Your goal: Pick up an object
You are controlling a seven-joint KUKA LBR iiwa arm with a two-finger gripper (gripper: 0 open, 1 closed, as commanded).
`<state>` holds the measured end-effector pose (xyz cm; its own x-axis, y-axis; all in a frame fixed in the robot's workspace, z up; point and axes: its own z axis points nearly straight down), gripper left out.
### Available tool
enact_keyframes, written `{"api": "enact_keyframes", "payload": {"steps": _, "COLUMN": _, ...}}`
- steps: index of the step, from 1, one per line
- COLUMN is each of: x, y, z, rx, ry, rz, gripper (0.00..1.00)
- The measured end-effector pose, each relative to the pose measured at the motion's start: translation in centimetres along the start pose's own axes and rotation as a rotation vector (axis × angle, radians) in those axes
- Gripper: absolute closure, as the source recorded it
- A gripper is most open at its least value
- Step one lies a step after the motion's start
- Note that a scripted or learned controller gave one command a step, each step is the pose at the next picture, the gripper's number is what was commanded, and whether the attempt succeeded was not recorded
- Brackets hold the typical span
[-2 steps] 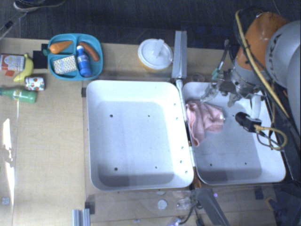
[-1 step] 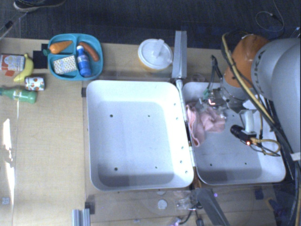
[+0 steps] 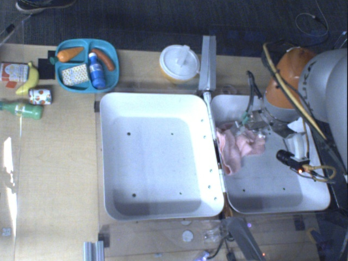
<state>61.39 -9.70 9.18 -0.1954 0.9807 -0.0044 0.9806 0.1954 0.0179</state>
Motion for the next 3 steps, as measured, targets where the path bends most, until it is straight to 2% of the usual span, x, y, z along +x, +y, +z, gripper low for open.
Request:
{"api": "enact_keyframes", "payload": {"steps": 1, "x": 0.7, "y": -2.0, "z": -0.1, "rx": -0.002, "ry": -0.003, "rz": -0.166, "gripper": 0.0}}
{"api": "enact_keyframes", "payload": {"steps": 2, "x": 0.7, "y": -1.7, "z": -1.3, "rx": -0.01, "ry": -0.006, "rz": -0.167, "gripper": 1.0}}
{"api": "enact_keyframes", "payload": {"steps": 3, "x": 3.4, "y": 5.8, "z": -9.3, "rx": 0.011, "ry": 0.005, "rz": -0.242, "gripper": 1.0}}
